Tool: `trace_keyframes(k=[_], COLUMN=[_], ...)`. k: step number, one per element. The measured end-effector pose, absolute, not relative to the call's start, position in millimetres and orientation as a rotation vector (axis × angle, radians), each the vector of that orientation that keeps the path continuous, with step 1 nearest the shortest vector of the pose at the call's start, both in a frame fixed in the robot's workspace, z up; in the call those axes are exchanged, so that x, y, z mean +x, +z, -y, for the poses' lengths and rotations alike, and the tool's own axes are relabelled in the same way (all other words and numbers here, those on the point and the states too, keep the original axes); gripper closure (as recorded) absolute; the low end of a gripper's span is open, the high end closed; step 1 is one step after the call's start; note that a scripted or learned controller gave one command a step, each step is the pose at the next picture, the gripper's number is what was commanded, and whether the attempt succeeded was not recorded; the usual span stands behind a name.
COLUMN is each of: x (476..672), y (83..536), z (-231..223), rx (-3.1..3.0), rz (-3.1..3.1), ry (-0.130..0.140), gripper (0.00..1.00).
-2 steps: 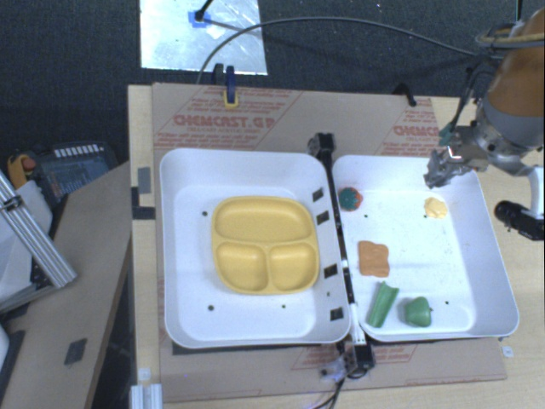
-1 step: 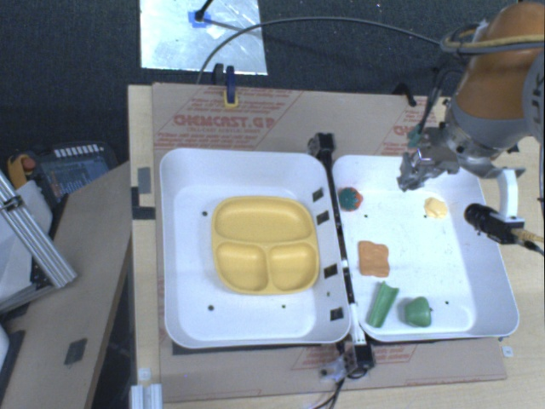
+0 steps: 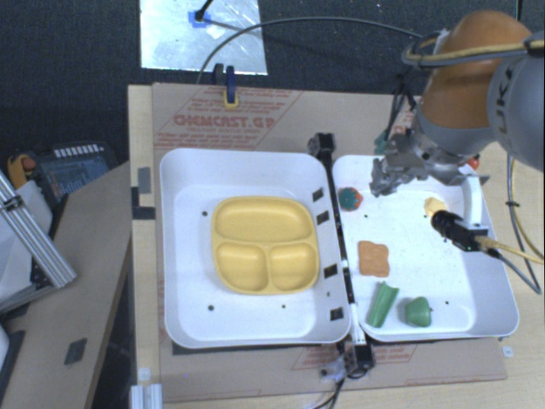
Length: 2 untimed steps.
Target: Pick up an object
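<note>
In the right bin (image 3: 494, 309) lie a small teal and red ball (image 3: 349, 198), an orange flat piece (image 3: 373, 259), a green cucumber-like piece (image 3: 382, 304), a green pepper-like toy (image 3: 417, 312) and a small yellow piece (image 3: 434, 205). My gripper (image 3: 381, 182) hangs over the far left part of that bin, just right of the teal and red ball and slightly above it. Nothing shows between its fingers.
The left bin (image 3: 183, 228) holds a yellow three-compartment tray (image 3: 265, 244). A black divider strip (image 3: 334, 228) runs between the two bins. Cardboard lies under both bins, and a grey side table (image 3: 60, 254) stands at the left.
</note>
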<state>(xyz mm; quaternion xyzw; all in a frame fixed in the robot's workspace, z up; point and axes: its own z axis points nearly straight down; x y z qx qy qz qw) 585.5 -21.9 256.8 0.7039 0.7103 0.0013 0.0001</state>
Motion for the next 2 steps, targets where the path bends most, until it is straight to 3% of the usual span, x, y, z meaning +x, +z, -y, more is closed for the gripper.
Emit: trace_keyframes(k=[2], x=[571.3], y=[225.4], z=[-75.6], rx=[2.212], rz=[-2.233], ry=[0.002], gripper=[1.0])
